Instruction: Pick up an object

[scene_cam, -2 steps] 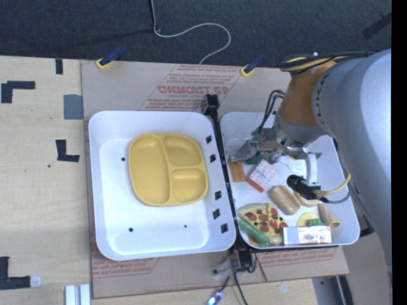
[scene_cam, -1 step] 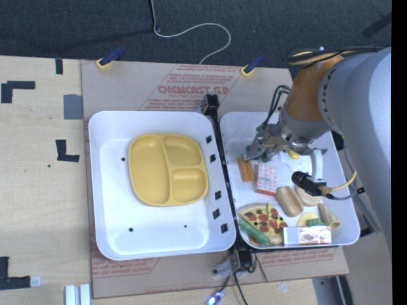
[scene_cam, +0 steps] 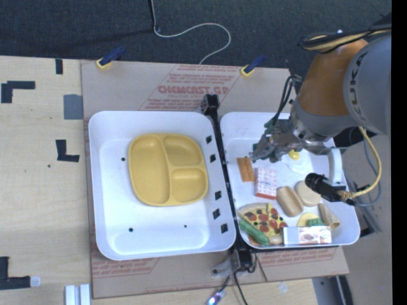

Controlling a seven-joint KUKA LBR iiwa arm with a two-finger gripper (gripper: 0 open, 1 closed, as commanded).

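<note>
Gripper (scene_cam: 272, 146): low in right bin (scene_cam: 236, 127), far side, above red-white packet (scene_cam: 266, 182); clench state cannot tell. Nothing visibly lifted; pickup pending.

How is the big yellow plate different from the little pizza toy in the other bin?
The yellow plate is far bigger than the pizza toy. The plate is one plain colour with three compartments; the pizza is speckled red and green. The plate lies alone in the left bin, while the pizza sits crowded among other toys in the right bin. Both lie flat.
</note>
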